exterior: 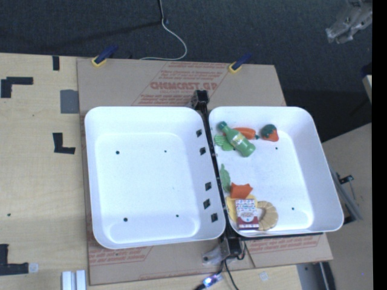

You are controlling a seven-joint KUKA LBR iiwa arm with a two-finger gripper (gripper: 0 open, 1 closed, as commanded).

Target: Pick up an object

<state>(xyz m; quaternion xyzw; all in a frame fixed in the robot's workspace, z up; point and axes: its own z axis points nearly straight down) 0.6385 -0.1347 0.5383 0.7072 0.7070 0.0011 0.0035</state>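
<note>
On my screen, the left bin (pixel 145 180) sat on the brown cardboard sheet (pixel 175 83) that covered the surface (pixel 30 162). Its white floor showed a few small dark dots. Just beside it, touching along the middle edge, was the right bin (pixel 302 180). All the toys lay in that one, mostly on its left side.

Near the top I saw a green bottle (pixel 236 141) lying on its side. An orange carrot (pixel 245 132) lay right behind it. A little to the right was a small red and green toy (pixel 269 133).

Lower down, by the left wall, was a small green piece (pixel 225 177) with an orange piece (pixel 240 190) just under it. In the bottom left corner sat a red and white box (pixel 246 214), touching a tan round cookie (pixel 268 215).

Far up in the top right corner, well away from the bins, was the grey hand (pixel 349 20). It looked blurry, so I could not tell how it was set.
</note>
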